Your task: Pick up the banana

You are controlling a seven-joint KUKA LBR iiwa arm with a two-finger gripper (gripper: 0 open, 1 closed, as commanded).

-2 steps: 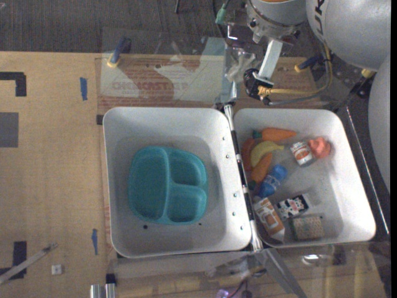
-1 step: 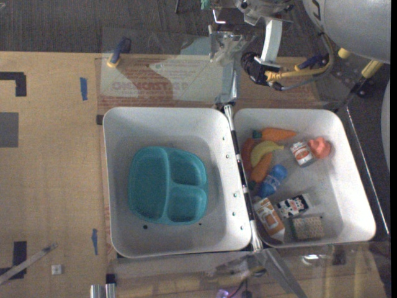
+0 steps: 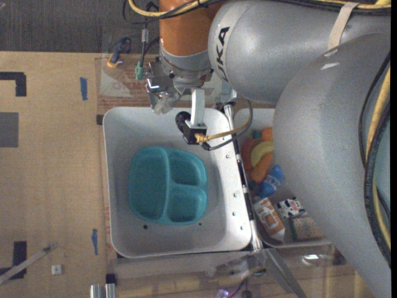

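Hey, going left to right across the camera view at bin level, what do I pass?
Bare wooden bench → teal divided plate in the left white bin → banana among the toys in the right bin → the grey arm.

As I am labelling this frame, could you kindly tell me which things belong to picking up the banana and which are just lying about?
Job in hand:
banana
end effector

Lying about:
teal divided plate
carrot
blue item
small carton
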